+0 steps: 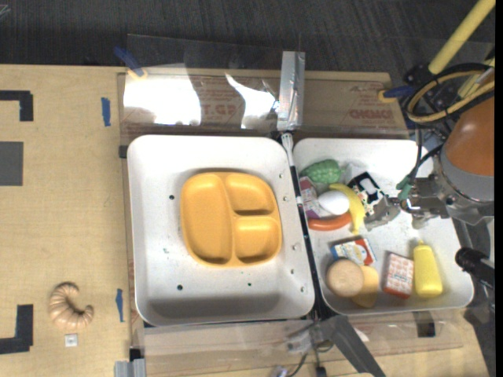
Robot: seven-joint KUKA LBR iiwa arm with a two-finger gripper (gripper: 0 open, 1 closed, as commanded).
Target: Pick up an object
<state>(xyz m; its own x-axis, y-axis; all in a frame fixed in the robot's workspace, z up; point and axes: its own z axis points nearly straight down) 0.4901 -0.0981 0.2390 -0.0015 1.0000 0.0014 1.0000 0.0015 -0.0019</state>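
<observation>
A pale wooden surface [55, 210] fills the left of the scene, marked with black tape corners and blue tape tabs, and it carries two shallow white bins side by side under a dark carpeted floor at the top. The left bin [149, 234] holds a yellow divided tray [230, 216]; a croissant-shaped toy [70, 305] lies outside it on the wood. The right bin [456, 289] holds the likely targets: a green leafy toy [323, 170], a white egg [332, 203] resting against a banana [353, 203] and an orange-red carrot-like piece [330, 223], a small printed box [352, 250], a round bun [345, 277], a red-and-white carton [398, 274] and a yellow bottle [427, 271]. The end effector [376, 210] sits low in this bin, just beside the banana's right edge; whether it is apart or together I cannot tell, and nothing is visibly held. This looks like the approach step, with a grasp yet to be made; the next move calls for settling over one item and avoiding its crowded neighbours. The cartons' printing is too small to read; faint reversed lettering shows on the cardboard behind the bins.
</observation>
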